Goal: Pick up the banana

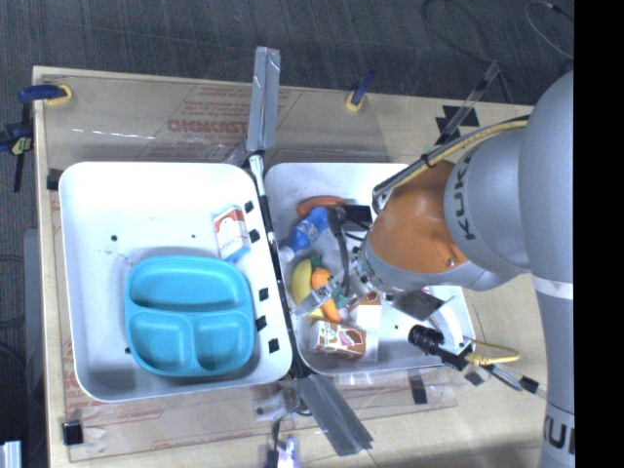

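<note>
Gripper [341, 279] lowered into the right bin [390, 178]; whether it grips anything cannot be told from here. The banana [302, 279] lies just to its left, an orange piece [331, 310] just below it, a blue bottle [304, 232] up-left. Blue tray [190, 315] well left, in the left bin [97, 193].
</note>
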